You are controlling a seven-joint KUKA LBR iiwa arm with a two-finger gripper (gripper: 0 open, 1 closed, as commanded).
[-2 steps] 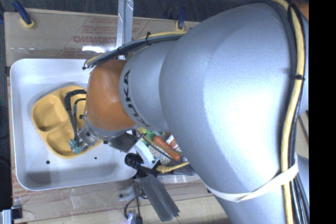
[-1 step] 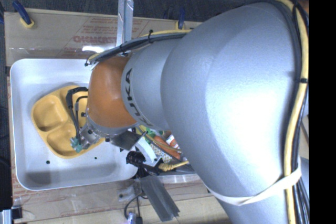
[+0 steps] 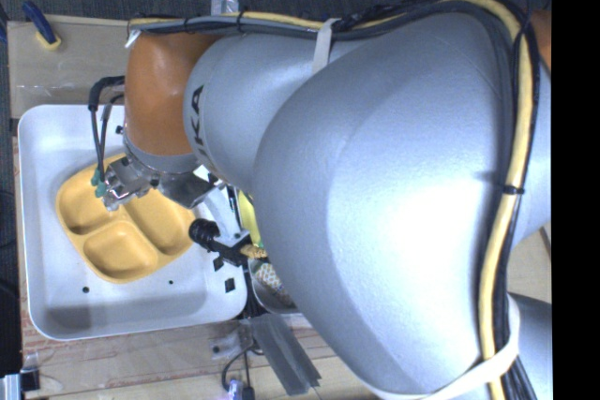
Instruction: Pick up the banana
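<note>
most of the bench is covered from the right by the grey arm point(image 3: 394, 192), so the right bin cannot be judged for room. in the left bin point(image 3: 56, 314), the middle is taken up by a yellow divided tray point(image 3: 122, 234), set just beside the arm's wrist, where the orange band point(image 3: 155, 103) hangs over the bin's far edge. bare white floor is left along the near edge and in the near left corner. a narrower strip is left free along the left edge and far left corner.
</note>
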